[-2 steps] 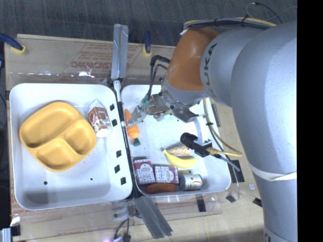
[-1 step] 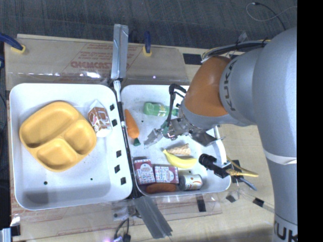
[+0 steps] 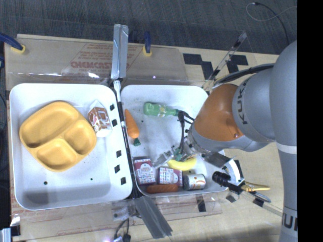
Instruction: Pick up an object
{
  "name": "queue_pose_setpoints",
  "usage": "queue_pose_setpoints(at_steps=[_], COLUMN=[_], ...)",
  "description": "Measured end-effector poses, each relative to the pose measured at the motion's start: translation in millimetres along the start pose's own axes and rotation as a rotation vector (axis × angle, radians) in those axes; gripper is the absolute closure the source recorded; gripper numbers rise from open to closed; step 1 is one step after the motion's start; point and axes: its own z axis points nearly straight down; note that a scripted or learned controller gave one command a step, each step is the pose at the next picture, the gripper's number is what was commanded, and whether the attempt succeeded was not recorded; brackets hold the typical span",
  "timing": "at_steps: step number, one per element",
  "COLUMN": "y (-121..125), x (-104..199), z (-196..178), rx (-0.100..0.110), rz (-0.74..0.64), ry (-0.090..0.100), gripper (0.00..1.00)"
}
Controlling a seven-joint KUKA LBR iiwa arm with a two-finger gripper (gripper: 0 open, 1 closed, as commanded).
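Now, from my remote seat: the arm [image 3: 252, 117] fills the right of the frame, its orange band bulging over the right bin's [image 3: 151, 92] right side. I place the gripper [image 3: 177, 153] low in that bin, at centre-right of the frame, but the wrist hides its tips, so I cannot tell whether it is spread or closed.

Left bin [image 3: 60, 195], left half of the frame: a yellow divided tray [image 3: 56, 135] and, just beside it near the divider, a small brown-and-white packet [image 3: 100, 120].

Right bin, upper part: a green bottle [image 3: 159, 110] lying on its side, and a carrot [image 3: 131, 126] against the left wall.

Lower edge of that bin is crowded: a banana [image 3: 182, 163] just below the gripper, then a red-labelled box [image 3: 144, 172], a small can [image 3: 169, 175], a dark jar [image 3: 196, 181], and a red-brown sausage-shaped thing [image 3: 161, 188], all packed touching.

My likely target is the banana. Risks, as I judge them: it is curved and smooth, so an off-centre pinch could squirt it sideways; the neighbours may get nudged or caught along with it; the bin's lower wall leaves little room.
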Motion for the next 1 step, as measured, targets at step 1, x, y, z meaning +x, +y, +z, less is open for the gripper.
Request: queue_pose_setpoints(at_steps=[1], y=[-0.1], x=[0.3], z=[-6.4], rx=[0.005], rz=[-0.004], ry=[0.003], gripper=[1.00])
